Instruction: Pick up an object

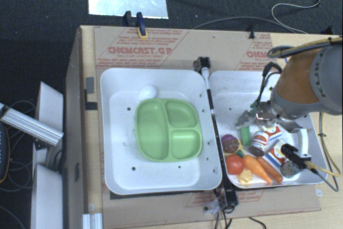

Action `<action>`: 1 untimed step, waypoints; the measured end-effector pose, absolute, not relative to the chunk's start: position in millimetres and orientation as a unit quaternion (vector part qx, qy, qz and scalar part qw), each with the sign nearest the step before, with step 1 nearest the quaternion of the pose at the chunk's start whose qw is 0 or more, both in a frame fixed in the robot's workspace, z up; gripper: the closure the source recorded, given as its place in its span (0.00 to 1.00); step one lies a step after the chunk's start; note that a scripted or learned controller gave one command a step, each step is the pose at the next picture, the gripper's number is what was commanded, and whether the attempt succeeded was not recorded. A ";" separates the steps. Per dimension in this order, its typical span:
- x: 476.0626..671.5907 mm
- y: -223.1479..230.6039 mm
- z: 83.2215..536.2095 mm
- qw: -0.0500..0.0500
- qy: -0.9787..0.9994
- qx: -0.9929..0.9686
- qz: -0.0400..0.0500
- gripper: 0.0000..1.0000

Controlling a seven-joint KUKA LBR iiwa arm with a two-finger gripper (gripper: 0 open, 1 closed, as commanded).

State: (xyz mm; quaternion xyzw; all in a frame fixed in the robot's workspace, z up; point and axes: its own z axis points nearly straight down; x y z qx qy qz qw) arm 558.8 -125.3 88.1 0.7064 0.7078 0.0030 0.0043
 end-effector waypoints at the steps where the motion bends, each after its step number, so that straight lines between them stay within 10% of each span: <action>1: 560.1 -127.1 99.8 0.007 0.708 0.707 0.003 1.00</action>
